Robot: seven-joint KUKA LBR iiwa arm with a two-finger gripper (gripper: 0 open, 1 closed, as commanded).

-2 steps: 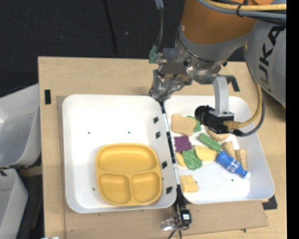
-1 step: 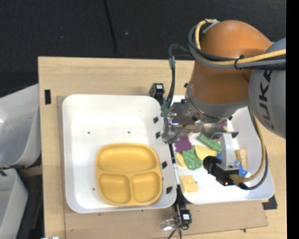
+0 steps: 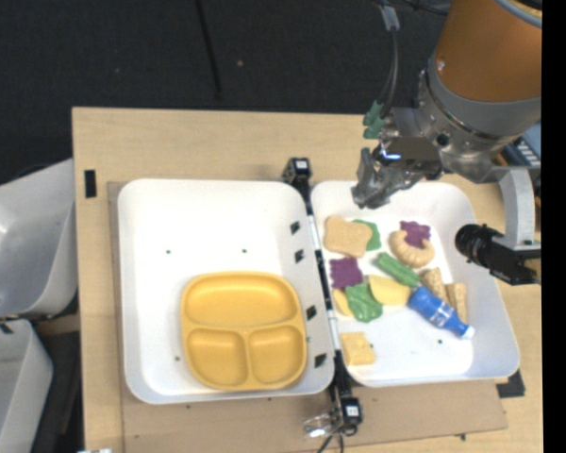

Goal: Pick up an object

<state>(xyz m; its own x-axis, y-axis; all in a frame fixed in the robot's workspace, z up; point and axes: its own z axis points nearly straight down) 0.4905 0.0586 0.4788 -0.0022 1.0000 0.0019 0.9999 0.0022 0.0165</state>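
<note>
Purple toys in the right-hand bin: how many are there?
2: one purple piece near the bin's left wall, another purple piece farther right atop a tan ring; more may hide under the pile.

Two shallow white bins side by side on a wooden bench (image 3: 94,149). In the left bin (image 3: 151,225), toward its lower middle, a yellow three-compartment tray (image 3: 242,330). In the right bin (image 3: 486,347), a cluster of toy foods: tan toast slice (image 3: 346,237), purple piece (image 3: 344,273), green pieces, a yellow piece (image 3: 391,292), blue bottle (image 3: 440,311) lying tilted at the cluster's lower right, a tan cracker (image 3: 358,348) apart at lower left. Upper right of the frame: grey arm with orange band (image 3: 486,36), gripper (image 3: 370,194) over the right bin's upper-left corner, near the toast.
</note>
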